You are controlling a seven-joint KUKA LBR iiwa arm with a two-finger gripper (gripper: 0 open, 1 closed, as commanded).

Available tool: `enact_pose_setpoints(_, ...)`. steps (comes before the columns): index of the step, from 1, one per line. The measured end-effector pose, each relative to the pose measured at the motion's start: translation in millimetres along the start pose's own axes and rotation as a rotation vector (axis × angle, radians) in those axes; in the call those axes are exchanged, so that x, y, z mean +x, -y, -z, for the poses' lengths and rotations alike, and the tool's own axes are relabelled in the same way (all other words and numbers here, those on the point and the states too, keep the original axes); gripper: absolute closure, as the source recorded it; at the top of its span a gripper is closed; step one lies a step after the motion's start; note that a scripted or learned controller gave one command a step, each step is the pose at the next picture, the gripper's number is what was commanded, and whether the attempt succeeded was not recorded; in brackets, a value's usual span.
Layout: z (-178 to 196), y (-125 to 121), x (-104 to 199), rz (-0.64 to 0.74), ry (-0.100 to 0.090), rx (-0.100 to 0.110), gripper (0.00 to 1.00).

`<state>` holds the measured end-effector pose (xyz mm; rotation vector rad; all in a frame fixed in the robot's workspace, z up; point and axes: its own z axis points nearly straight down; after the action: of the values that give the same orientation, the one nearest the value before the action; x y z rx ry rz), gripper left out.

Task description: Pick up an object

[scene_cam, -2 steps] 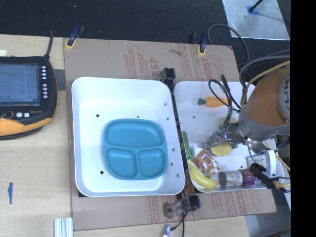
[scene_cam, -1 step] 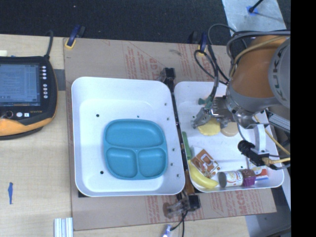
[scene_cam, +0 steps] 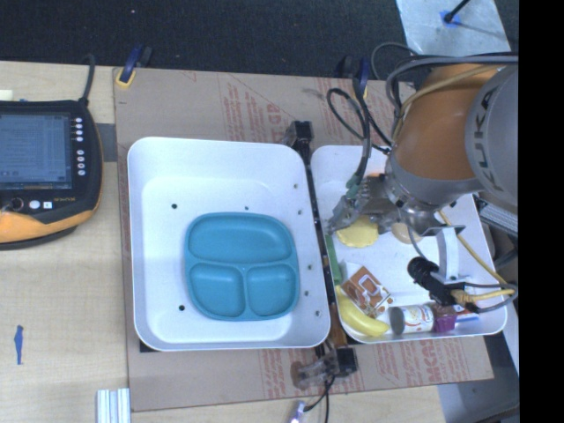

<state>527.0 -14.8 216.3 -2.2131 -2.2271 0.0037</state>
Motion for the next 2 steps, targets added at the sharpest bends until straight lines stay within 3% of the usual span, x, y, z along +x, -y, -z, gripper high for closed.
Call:
enact_pose_setpoints(1,-25,21,56,0.002,0.001,0.001,1.00)
enact_pose_setpoints(2,-25,15,0,-0.004,0.001,-0.002,1.00)
